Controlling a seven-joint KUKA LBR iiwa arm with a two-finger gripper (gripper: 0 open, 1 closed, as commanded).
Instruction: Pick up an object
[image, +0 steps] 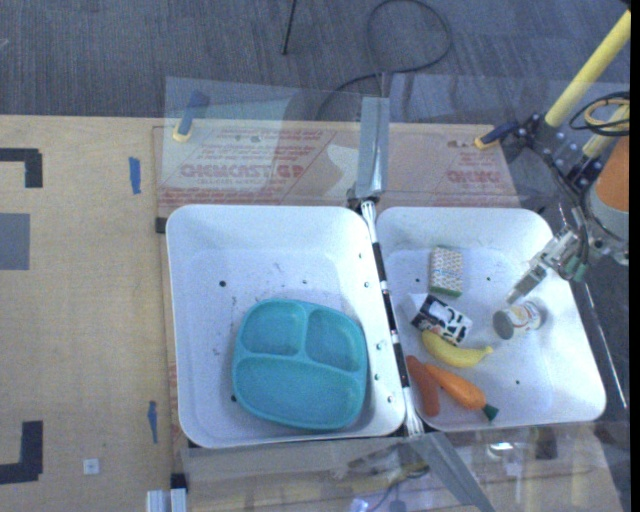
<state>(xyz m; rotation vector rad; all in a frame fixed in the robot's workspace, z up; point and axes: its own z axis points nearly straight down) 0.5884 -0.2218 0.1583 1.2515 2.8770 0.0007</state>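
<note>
The gripper (527, 287) hangs over the right bin (570, 395), reaching in from the right rim, its tip just above and beside a small grey cylinder (517, 321). Whether the tip touches the cylinder cannot be told, and nothing is seen held by it. How wide the gripper stands cannot be told at this size.

To the left of the cylinder lie a banana (456, 351), a black-and-white pack (443, 319) touching the banana's upper end, and a small patterned box (446, 270) further up. Two carrots (447, 386) rest near the bin's lower left corner. The left bin (200, 300) holds a teal divided plate (300, 364).

As a judgement, the pick is not yet made: every object lies on a bin floor. The arm seems poised over the cylinder, so closing and lifting remain.
</note>
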